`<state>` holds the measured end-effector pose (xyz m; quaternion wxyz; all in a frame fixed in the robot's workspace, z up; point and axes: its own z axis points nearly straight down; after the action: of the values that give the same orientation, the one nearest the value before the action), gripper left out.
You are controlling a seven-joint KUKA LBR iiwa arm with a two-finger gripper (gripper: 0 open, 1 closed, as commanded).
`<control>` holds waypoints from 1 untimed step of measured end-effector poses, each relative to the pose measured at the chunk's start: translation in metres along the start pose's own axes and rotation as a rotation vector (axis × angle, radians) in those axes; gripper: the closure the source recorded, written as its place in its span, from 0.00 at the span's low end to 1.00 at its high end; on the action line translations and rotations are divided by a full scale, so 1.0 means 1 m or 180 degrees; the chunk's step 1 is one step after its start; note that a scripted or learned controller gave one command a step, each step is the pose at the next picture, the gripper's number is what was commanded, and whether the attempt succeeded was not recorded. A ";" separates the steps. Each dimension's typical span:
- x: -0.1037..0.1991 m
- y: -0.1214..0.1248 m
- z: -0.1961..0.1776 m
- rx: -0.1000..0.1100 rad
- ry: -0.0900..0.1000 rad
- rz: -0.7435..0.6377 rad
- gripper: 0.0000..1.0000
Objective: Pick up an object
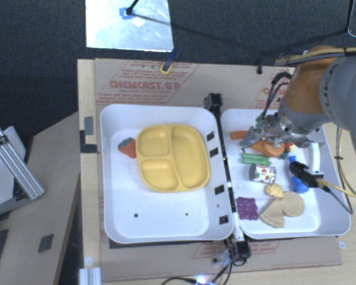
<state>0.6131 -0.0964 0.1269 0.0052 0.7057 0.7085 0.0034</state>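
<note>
Poised low over the far end of the right bin [339, 219], at the reach-and-close-in step of a pick. Gripper [260, 136] hanging just above an orange toy [273, 149], apparently the chosen thing. Open or closed: impossible to tell from this slanted angle, and nothing plainly seen held. Lift judged not yet begun, so early in the task.

Next move, by the look of it: settling squarely down over the orange toy, closing firmly, then rising straight up. Calls for care with the neighbours, namely a green piece [256, 158] just beside the toy and a small can [262, 173] near that, both easily nudged or caught by mistake.

Orange toy: small, smooth, rounded, lying flat on the white floor, partly hidden under the wrist. Probably light, hard plastic, likely to slip from a poor grip.

Elsewhere in the same bin, nearer the camera: a purple cluster [246, 208] and tan slices [283, 210], well apart from the gripper. In the left bin [115, 221]: a yellow divided plate [171, 158] with a red strawberry toy [127, 148] touching its edge.
</note>
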 end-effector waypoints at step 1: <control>-0.001 0.000 0.004 0.0001 -0.0002 0.0006 0.00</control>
<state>0.6130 -0.0970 0.1229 0.0053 0.7064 0.7078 0.0031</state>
